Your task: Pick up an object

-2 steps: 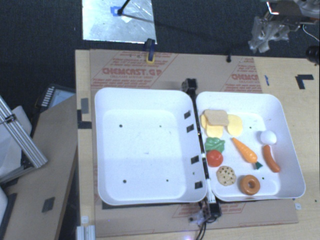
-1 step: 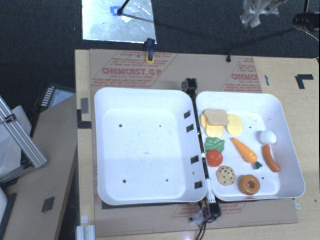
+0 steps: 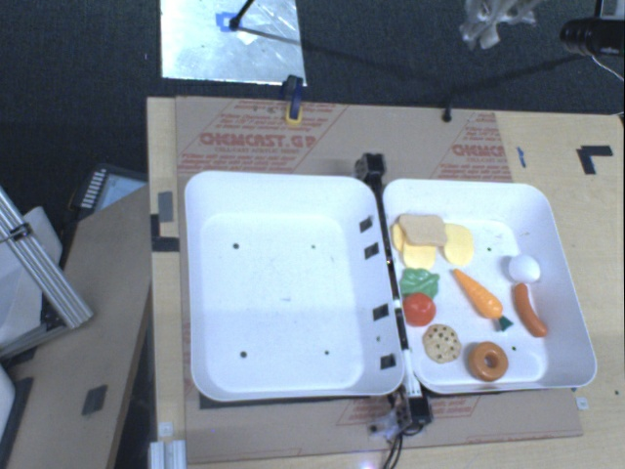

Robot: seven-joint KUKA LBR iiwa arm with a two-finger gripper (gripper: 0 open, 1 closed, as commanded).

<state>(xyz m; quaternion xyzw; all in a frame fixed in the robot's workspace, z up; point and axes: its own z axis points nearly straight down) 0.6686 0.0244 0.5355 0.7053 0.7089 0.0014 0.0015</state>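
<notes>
Donut [image 3: 486, 362] & cookie [image 3: 441, 342] nearest, w/ carrot [image 3: 479, 294], sausage [image 3: 529, 311] crowded in rt bin [image 3: 562, 252]; hand [image 3: 493, 13] up top, grip unclear

We note a dark carpeted floor [image 3: 78, 66] around a tan wooden table [image 3: 161, 135], lit evenly from above. A shiny metal sheet [image 3: 231, 25] lies on the floor beyond the table. At left, a slanted aluminium rail [image 3: 44, 272] crosses a lower tan surface [image 3: 88, 340].

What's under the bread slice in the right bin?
The bread slice lies on top of yellow cheese-like pieces, which stick out below it and to its left; another yellow piece sits beside it on the right. How far the covered pieces run beneath the bread is hidden.
</notes>
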